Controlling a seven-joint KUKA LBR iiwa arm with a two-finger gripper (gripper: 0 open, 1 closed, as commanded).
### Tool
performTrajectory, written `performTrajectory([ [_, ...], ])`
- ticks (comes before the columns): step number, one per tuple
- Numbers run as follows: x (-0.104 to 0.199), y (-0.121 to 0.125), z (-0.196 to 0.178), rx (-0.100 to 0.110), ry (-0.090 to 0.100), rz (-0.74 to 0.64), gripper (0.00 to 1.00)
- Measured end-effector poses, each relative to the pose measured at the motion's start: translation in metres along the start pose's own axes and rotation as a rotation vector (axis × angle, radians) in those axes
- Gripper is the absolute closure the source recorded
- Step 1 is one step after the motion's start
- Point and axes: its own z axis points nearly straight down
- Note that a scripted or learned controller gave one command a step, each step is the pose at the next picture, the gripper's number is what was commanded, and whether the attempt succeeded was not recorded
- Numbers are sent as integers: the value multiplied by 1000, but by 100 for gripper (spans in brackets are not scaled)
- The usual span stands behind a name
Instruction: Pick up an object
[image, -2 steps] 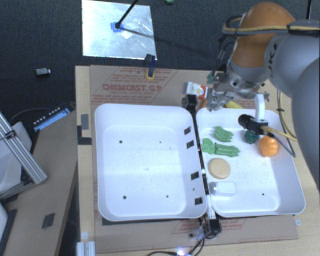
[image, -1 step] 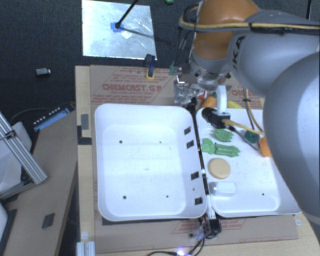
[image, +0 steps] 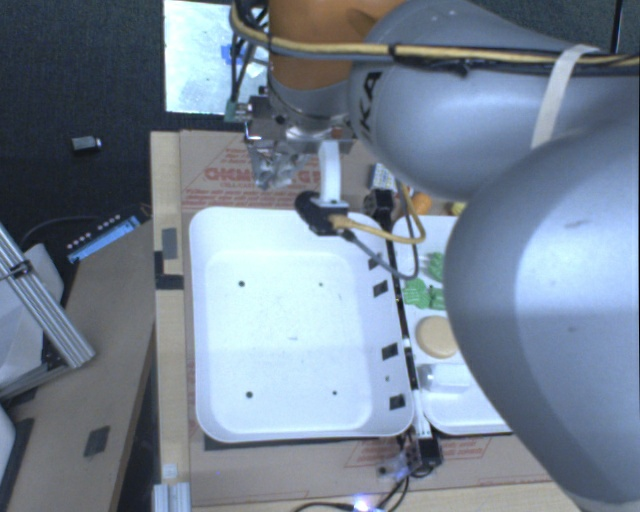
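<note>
My gripper (image: 290, 170) hangs over the cardboard just beyond the far rim of the left white bin (image: 215, 300), under the orange band of the arm. Nothing is seen held in it. In the right bin (image: 450, 425), largely covered by the grey arm, lie a green object (image: 433, 283), a round tan object (image: 437, 337) and a white object (image: 447, 377). A small yellow-orange piece (image: 421, 203) shows at that bin's far end.
A yellow cable (image: 365, 232) runs from the gripper across the divider between the bins. The bulky grey arm (image: 540, 250) covers the right side. An aluminium frame (image: 40, 310) and a blue-black strip (image: 100, 235) lie left of the bench.
</note>
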Motion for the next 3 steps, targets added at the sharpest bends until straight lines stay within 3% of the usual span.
performTrajectory([
  [1, -12, 2, -103, -5, -4, 12, 100],
  [3, 4, -47, -125, 7, -7, 13, 100],
])
